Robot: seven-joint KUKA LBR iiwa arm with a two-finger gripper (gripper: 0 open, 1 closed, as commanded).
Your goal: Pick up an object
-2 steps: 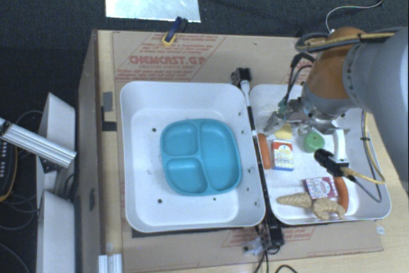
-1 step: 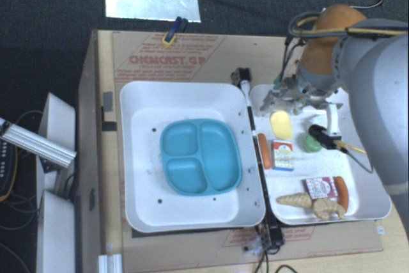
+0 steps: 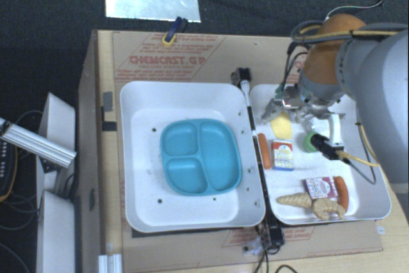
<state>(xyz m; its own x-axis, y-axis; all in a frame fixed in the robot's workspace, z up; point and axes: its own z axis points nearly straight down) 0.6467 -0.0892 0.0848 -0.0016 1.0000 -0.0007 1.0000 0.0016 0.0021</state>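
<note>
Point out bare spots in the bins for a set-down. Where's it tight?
Free: left bin floor all around the blue divided plate, widest along its near and far walls. Right bin: a patch between the small carton and the sausage. Tight: far end under the claw, by the yellow piece and green item.

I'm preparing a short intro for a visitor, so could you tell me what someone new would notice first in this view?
Most likely the blue divided plate, lying alone in the left bin. Next comes the grey arm with its orange band, reaching in from the right so that its gripper hangs over the far end of the right bin, just above a yellow item. Small toy foods crowd that bin, including an ice-cream cone near its front edge.
</note>
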